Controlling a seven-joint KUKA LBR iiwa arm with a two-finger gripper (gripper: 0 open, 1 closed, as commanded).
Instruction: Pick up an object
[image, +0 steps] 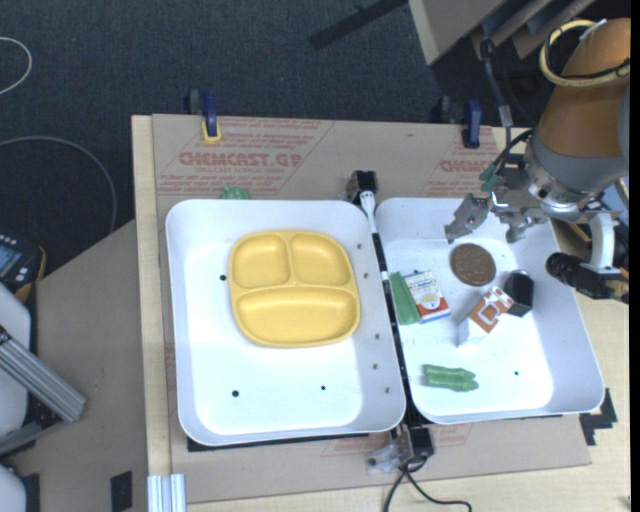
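My gripper (492, 224) hangs over the back of the right bin (570, 380), open with nothing between its fingers. Just in front of it lies a brown round disc (472, 264). Further forward in that bin are a small green, white and red box (420, 296), an orange and white carton (488, 311) with a black block (520, 290) touching its right side, and a green pea pod (449, 377) near the front.
The left bin (200, 380) holds a yellow divided plate (294, 286). The two bins meet along a central rim with a black clip (364, 184) at its far end. The grey arm with its orange band (585, 100) comes in from the upper right.
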